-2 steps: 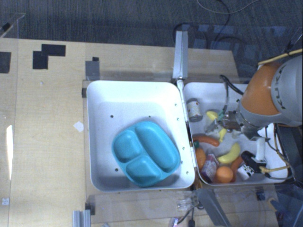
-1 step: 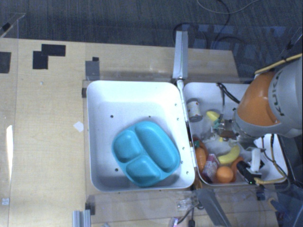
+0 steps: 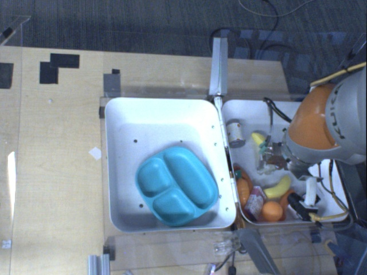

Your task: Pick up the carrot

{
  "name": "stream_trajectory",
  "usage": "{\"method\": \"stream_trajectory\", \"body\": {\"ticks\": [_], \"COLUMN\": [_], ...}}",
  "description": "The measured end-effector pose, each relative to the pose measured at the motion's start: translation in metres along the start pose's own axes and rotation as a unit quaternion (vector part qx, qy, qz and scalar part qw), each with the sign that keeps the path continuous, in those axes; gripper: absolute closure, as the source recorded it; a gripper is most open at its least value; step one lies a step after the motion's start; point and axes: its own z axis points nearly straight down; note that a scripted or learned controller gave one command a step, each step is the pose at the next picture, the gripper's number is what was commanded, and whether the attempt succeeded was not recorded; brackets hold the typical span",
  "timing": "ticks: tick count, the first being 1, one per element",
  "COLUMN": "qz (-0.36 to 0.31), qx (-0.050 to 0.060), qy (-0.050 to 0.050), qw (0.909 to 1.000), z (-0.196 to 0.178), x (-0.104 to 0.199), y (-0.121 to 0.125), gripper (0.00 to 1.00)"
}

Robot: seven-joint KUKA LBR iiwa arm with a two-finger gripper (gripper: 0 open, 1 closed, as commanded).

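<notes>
- Over the right bin (image 3: 252, 109) the gripper (image 3: 269, 156) hangs among the clutter; we cannot tell its jaw state, as the wrist hides it.
- Carrot (image 3: 243, 191) lies against the left wall, near corner, beside an orange (image 3: 273, 211) and banana (image 3: 277, 188).
- Blue tray (image 3: 176, 184) sits alone in the left bin (image 3: 132, 125), so we judge it plays no part.
- Crowding likely makes a clean grasp hard.

bench (image 3: 51, 171): pale wood | on it: left bin (image 3: 123, 153), right bin (image 3: 246, 110), side by side

No readable text, label, brand, number or sign anywhere on the bench or bins.
</notes>
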Motion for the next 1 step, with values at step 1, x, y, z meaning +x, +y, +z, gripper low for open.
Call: {"method": "stream_trajectory", "body": {"ticks": [1], "qz": [-0.183], "qx": [0.009], "qy": [0.001], "qw": [0.9830], "z": [-0.1367], "x": [0.1004], "y": [0.0498], "gripper": [1.00]}}
